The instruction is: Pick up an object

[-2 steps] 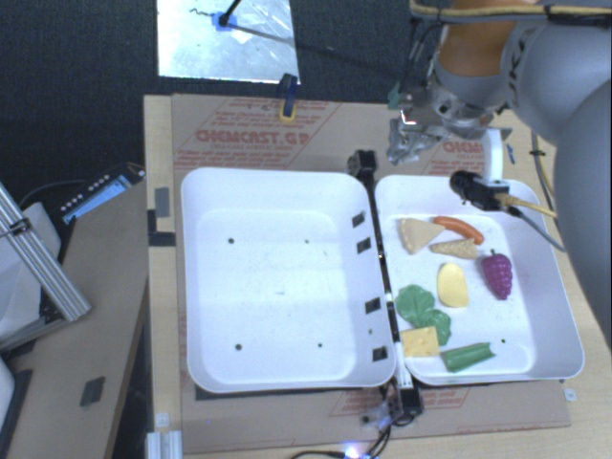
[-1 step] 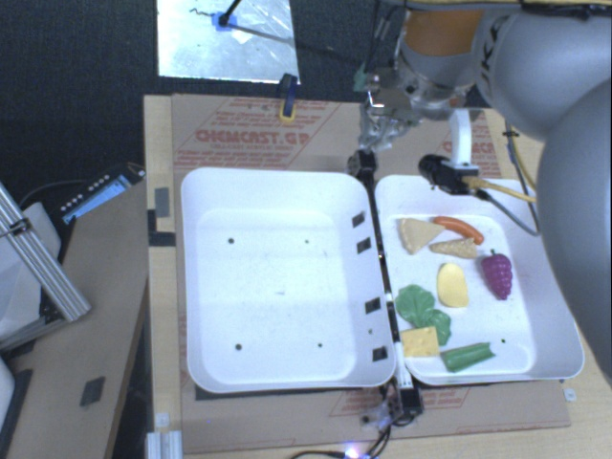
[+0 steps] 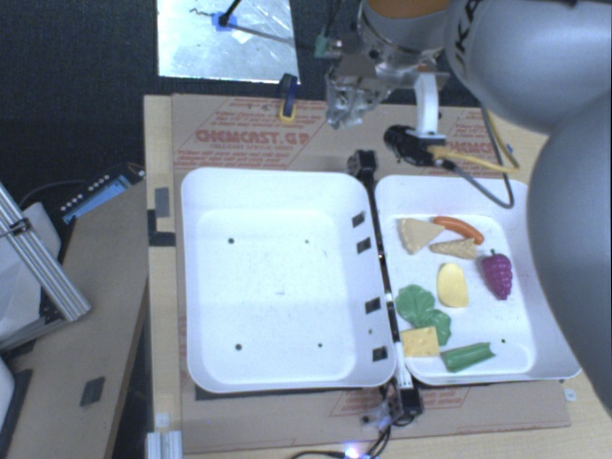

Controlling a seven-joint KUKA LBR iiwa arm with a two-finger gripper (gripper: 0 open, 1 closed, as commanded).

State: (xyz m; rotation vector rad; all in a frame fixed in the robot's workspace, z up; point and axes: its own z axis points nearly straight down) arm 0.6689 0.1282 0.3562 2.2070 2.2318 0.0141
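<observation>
Pincer [image 3: 346, 113] state: can't tell, parked high beyond far bin edge. Risk: crowded plastic food in right white bin [image 3: 516, 366], purple grape bunch [image 3: 496, 273] beside yellow lemon [image 3: 452, 285]; descent may nudge neighbours, grab nothing.

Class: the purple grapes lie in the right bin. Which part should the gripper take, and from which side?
Probably the grapes at the wide upper body, coming straight down from above. The bunch lies flat and tapers downward, with bare floor on both sides, so fingers could close across its width. The gripper hangs above the bench, behind the bins.
</observation>
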